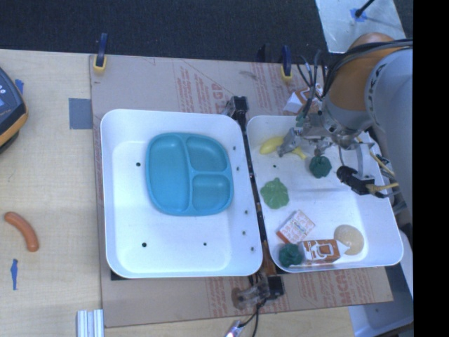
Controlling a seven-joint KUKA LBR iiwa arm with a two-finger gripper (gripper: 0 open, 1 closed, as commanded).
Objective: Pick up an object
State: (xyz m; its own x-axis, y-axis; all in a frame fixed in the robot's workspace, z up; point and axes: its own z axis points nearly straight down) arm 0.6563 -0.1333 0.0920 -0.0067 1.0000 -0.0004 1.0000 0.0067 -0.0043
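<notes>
We count two white bins side by side: the left bin (119, 188) holds one blue divided plate (189, 173), and the right bin (375, 216) holds one yellow banana-shaped piece (270, 145), two leafy green pieces (275, 193) (290, 255), one dark green broccoli-like piece (320, 166), one small printed packet (297, 226), one brown carton (322, 250) and one pale round cookie-like piece (349, 238). The gripper (300, 142) hangs low over the far end of the right bin, just beside the yellow piece; how far it is open we cannot tell, and we see nothing gripped in it. Outside the bins, one orange sausage (22, 230) lies on the bench at the left, near a dark device (10, 107) at the edge.
</notes>
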